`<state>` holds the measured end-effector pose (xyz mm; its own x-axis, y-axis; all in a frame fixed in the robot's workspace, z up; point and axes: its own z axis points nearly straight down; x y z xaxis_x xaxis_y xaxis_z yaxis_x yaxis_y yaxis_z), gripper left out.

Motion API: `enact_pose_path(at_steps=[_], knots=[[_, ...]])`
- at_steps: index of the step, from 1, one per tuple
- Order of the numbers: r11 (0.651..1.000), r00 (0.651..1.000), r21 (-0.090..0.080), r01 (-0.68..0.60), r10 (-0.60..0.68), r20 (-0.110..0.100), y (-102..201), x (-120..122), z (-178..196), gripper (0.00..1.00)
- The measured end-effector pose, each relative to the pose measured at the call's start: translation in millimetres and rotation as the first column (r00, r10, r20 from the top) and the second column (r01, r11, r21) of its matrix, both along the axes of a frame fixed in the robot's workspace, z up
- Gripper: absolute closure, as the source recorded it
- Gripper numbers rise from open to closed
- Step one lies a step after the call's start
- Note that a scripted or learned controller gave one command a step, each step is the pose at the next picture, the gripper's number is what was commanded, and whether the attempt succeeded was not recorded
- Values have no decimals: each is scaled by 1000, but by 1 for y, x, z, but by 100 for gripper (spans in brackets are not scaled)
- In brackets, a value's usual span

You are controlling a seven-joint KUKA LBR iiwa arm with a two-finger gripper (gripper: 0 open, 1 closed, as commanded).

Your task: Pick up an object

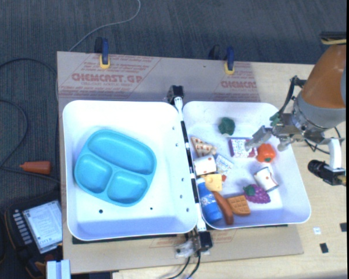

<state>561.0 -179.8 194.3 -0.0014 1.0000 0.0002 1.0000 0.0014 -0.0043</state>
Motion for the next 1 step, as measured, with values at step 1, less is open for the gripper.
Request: enact_pose_path(at_steps=[1], knots=[[1000, 1000, -2, 1, -1, 9, 32, 15, -96, 0]])
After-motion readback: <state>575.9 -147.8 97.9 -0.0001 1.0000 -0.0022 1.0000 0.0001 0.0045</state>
